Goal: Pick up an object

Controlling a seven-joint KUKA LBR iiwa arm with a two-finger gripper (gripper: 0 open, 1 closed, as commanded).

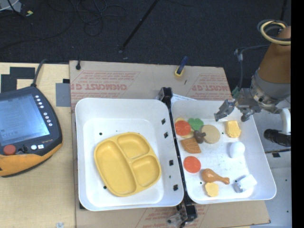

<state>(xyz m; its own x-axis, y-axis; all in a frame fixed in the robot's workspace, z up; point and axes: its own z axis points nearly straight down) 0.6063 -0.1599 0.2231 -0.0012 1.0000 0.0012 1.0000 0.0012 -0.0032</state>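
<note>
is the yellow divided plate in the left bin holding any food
Empty. All three compartments of the yellow divided plate show bare yellow; the toy food lies in the right bin.

Item, one legible marking I can log: red lettering printed upside down on the cardboard sheet point(142, 82), at twelve o'clock of the bins; wording uncertain. Pendant screen point(21, 115) text too small.

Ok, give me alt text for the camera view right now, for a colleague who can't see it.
The gripper, fingers spread and holding nothing, hangs over the far edge of the right bin, which holds scattered toy food including a drumstick and a white egg. The left bin holds a yellow divided plate.
</note>
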